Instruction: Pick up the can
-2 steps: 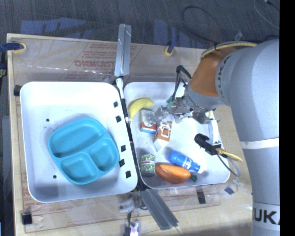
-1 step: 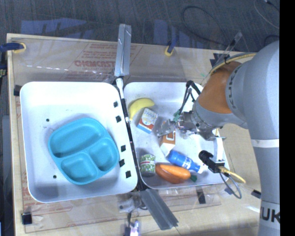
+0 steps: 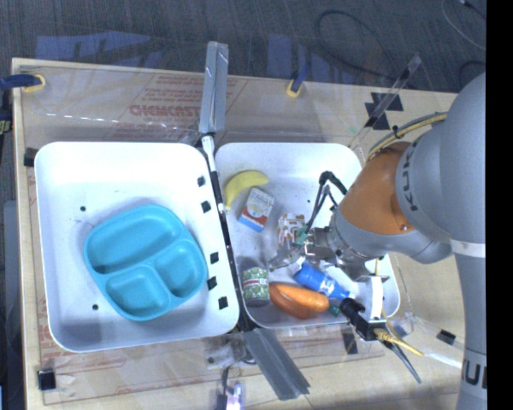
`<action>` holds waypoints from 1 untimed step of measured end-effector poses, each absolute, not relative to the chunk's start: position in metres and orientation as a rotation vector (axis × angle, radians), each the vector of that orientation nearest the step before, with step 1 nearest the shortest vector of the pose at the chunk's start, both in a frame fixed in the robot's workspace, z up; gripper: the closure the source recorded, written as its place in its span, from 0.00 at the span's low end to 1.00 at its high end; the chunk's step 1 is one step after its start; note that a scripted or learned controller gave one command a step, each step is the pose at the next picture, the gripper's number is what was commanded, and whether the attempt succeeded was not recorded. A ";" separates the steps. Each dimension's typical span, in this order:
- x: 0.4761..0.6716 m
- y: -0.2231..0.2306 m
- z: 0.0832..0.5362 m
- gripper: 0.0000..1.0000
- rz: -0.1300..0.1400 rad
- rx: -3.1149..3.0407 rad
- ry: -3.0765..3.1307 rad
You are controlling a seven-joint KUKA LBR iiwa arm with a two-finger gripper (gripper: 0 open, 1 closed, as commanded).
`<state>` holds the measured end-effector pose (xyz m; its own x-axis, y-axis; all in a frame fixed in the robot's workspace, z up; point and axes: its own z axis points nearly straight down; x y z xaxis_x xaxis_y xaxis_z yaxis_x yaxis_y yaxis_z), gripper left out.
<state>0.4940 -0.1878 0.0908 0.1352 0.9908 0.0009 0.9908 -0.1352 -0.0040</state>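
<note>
Grey arm [image 3: 445, 178] hides the claw, grip untellable, over one can [image 3: 256, 285], one carrot [image 3: 297, 300], one banana [image 3: 244, 184]

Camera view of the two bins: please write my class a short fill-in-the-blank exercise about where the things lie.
1. The blue divided tray lies in the ____ bin.
2. The small green can stands just left of the ____ carrot.
3. The yellow banana lies in the ____ bin, near its far wall.

Missing words: left; orange; right
</note>
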 end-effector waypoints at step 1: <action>0.558 -0.205 0.097 0.00 0.002 -2.390 -2.034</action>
